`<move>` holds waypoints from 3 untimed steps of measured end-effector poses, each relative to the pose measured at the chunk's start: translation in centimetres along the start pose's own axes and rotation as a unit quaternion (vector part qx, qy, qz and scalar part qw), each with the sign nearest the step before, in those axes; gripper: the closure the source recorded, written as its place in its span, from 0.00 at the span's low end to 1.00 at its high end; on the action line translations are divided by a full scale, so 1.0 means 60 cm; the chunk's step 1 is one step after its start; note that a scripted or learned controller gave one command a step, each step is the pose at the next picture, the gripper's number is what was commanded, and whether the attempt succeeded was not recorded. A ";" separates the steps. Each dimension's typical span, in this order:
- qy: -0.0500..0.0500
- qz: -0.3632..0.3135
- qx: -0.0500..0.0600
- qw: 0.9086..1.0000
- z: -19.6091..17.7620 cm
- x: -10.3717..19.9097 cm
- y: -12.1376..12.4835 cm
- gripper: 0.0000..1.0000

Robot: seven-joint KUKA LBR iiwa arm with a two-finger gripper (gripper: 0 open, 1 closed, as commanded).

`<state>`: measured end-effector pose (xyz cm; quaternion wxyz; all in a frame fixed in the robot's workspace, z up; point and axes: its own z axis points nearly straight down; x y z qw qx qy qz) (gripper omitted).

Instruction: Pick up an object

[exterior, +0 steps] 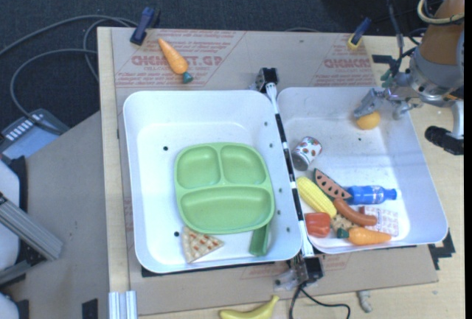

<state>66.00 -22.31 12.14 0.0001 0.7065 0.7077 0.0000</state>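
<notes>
My gripper hangs over the far part of the right bin, reaching in from the right under the grey wrist. A small yellow round fruit lies right at its left tip, on or just above the bin floor. Whether the fruit is gripped is not visible. Toward the near side of this bin lie a printed can, a corn cob, a watermelon slice, a blue bottle, a sausage, a red pepper piece and an orange carrot.
The left bin holds a green divided plate, a waffle wedge and a green strip. A carrot lies on the bench behind the bins, and a banana lies on the bench's near edge.
</notes>
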 end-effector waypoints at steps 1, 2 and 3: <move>0.002 0.000 0.002 1.000 0.062 0.026 0.011 0.00; -0.001 -0.001 -0.001 1.000 0.043 0.024 0.013 1.00; 0.001 0.000 0.000 1.000 0.014 0.131 0.012 1.00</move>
